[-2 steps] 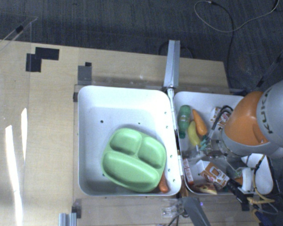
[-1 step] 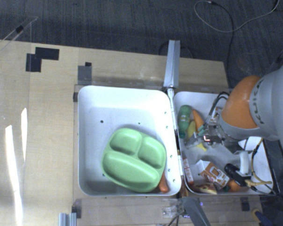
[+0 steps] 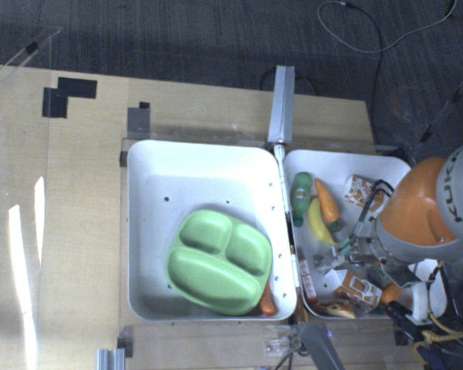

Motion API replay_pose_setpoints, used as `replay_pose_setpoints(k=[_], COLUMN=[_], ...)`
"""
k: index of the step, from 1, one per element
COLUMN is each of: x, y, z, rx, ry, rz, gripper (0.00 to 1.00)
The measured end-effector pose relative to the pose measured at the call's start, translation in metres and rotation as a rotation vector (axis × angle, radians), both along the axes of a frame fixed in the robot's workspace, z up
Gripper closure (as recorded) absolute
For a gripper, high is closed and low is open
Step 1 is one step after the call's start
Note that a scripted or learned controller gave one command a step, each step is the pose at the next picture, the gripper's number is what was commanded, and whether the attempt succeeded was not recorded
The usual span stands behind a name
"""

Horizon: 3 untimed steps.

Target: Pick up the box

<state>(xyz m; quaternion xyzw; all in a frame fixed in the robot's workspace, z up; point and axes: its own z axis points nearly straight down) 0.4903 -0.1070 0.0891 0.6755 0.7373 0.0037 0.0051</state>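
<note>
1. The box (image 3: 359,289), small, brown-and-white printed carton, lies flat near the right bin's (image 3: 347,160) front edge, just below the gripper (image 3: 349,253)
2. It looks light, stiff but crushable; best gripped across its short sides
3. Its long axis runs roughly left-right, slightly tilted
4. I cannot tell the jaws' state

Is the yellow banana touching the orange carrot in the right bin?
Touching. In the camera view, the banana lies directly against the carrot, their sides overlapping with no white bin floor visible between them.
</note>
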Motion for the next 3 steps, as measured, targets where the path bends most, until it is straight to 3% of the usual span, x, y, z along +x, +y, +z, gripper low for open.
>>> replay_pose_setpoints(k=[1, 2, 3], x=[0.001, 0.004, -0.002], y=[0.018, 0.020, 0.029], z=[0.000, 0.012, 0.096], rx=[-0.003, -0.001, -0.001], ry=[-0.003, -0.010, 0.006], rz=[0.032, 0.033, 0.206], gripper=[0.00, 1.00, 1.00])
